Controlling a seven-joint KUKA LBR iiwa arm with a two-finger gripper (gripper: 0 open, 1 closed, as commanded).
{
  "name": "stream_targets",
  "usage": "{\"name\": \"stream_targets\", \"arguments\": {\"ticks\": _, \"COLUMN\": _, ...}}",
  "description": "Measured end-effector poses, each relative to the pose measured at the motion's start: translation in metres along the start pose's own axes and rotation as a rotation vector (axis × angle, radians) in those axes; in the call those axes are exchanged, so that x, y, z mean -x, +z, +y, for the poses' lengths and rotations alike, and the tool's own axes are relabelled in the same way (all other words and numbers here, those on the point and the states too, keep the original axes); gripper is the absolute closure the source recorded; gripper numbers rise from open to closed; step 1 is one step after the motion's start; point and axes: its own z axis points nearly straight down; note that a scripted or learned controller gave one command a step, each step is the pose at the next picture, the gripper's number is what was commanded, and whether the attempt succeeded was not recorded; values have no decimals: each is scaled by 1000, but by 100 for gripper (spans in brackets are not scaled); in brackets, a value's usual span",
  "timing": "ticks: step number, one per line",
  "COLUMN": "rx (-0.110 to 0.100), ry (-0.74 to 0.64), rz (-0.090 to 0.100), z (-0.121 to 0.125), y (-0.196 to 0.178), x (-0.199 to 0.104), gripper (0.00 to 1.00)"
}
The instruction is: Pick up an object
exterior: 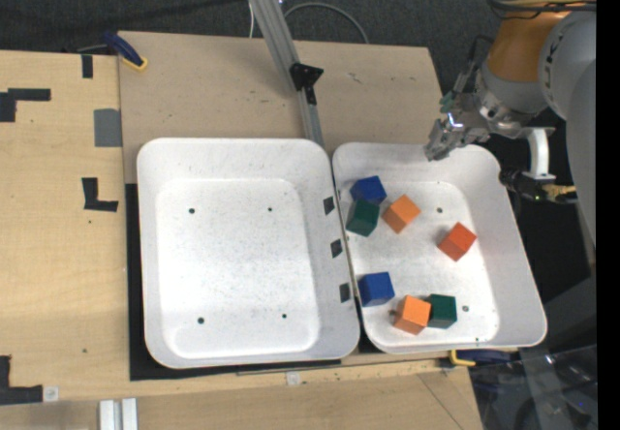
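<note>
One fixed overhead view, slanting down on both bins (pixel 334 176)

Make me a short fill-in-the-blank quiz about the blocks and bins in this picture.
1. All the blocks lie in the ___ bin.
2. The number of blue blocks is ___.
3. The red block touches ___ other blocks.
4. The pincer hovers near that bin's ___ edge.

Missing words: right; two; no; far

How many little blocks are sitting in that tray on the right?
7. Three cluster near the top: blue, green, orange. A red one sits right. Lower down: blue, orange, green.
</note>
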Motion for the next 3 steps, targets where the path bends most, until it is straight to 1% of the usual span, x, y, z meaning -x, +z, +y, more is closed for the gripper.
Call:
{"name": "stream_targets", "arguments": {"ticks": 1, "rx": 3, "ry": 0, "rz": -1, "z": 2, "y": -54, "x": 0, "gripper": 100}}
{"name": "stream_targets", "arguments": {"ticks": 2, "rx": -5, "ry": -4, "rz": 2, "z": -7, "y": -48, "x": -45, "gripper": 100}}
{"name": "stream_targets", "arguments": {"ticks": 3, "rx": -6, "ry": -4, "rz": 2, "z": -14, "y": -41, "x": -91, "gripper": 100}}
